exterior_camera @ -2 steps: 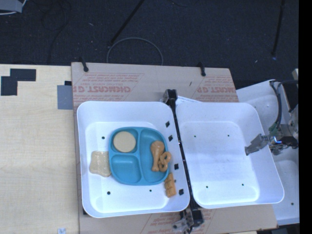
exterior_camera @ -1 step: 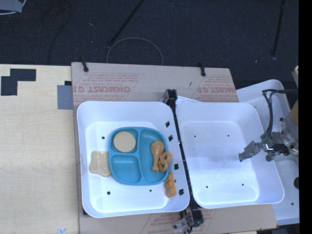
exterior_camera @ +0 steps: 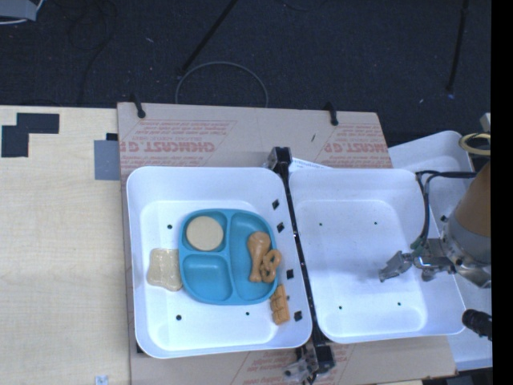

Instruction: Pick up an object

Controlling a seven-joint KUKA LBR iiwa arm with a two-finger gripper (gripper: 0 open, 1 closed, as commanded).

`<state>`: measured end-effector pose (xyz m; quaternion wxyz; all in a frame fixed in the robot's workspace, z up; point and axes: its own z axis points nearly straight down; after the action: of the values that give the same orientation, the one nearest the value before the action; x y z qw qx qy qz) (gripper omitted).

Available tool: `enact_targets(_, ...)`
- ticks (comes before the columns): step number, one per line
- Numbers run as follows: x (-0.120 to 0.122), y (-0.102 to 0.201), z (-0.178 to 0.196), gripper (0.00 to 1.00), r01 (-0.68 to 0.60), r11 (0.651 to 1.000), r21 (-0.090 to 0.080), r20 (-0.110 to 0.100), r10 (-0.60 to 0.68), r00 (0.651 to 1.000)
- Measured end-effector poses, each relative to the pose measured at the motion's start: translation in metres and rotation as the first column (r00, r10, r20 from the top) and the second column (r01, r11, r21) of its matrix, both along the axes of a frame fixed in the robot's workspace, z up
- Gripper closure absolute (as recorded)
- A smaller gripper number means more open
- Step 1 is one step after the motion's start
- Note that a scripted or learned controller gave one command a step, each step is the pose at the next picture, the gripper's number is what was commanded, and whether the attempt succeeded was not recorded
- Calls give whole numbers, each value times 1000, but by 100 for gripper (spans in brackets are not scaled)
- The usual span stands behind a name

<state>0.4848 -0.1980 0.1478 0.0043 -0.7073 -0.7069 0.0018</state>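
With the gripper [exterior_camera: 394,268] low over the right bin [exterior_camera: 361,311], claw state impossible to tell, better to cross over the divider to the left bin [exterior_camera: 152,207] and descend on the pretzel [exterior_camera: 264,257] in the blue tray [exterior_camera: 216,283].

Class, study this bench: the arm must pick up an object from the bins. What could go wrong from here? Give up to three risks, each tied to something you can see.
1. The gripper is over the right bin, while the items lie in the left bin; crossing may clip the divider.
2. The pretzel pieces lie in the blue tray, so its raised walls may block a grasp.
3. The flat round cracker may slip from a pinch.
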Motion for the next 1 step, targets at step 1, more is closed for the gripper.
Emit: enact_targets(1, -4, 3, -44, 0, 0, 1000, 0, 2, 0, 1000)
